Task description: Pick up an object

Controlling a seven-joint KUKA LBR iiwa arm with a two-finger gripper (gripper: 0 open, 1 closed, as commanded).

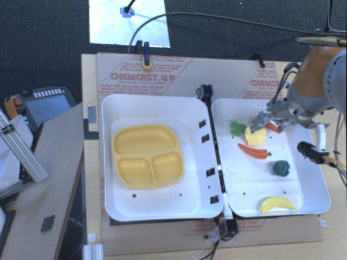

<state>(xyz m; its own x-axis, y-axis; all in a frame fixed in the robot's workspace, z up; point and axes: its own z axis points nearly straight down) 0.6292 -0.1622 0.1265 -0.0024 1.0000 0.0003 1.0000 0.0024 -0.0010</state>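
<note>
The left bin [108,161] holds a yellow tray [146,156]. In the right bin [320,199], near its far edge, lie a green piece [237,128], then a pale yellow object [256,137], likely the target. The gripper [261,121] hangs at that object's far side, touching or just above it; whether it is released or clenched I cannot tell. A red pepper [254,151], lying left to right, sits just nearer. A broccoli [281,168] and a banana [277,204] lie toward the bin's near right corner.
</note>
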